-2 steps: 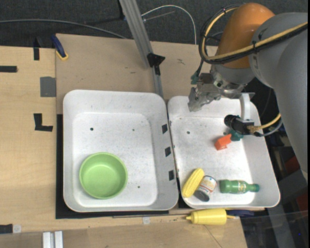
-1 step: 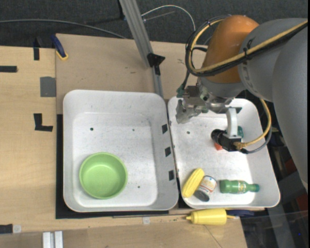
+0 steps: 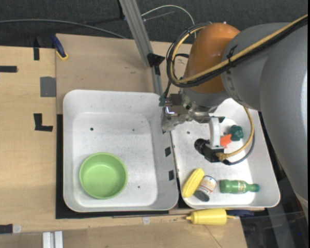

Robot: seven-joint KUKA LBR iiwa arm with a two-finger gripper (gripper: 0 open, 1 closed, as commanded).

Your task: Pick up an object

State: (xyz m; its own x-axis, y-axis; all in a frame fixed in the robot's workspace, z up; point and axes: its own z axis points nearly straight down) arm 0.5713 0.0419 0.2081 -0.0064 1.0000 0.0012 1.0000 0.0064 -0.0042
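My gripper [image 3: 169,119] hangs over the upper left corner of the right bin [image 3: 266,164], close to the wall it shares with the left bin; the grey arm and orange band cover the bin's far part. In the right bin's near part lie a yellow corn-shaped piece [image 3: 192,182], a small can [image 3: 207,186] touching it, and a green bottle [image 3: 238,186] on its side. An orange and green toy [image 3: 231,135] sits near the right wall, partly behind the wrist. A green bowl [image 3: 103,175] stands in the left bin's near left corner.
The left bin [image 3: 113,112] has bare white floor beyond the bowl. A yellow object [image 3: 208,217] lies on the bench just outside the right bin's near edge. A grey pole [image 3: 137,25] slants down to the bins' far edge.
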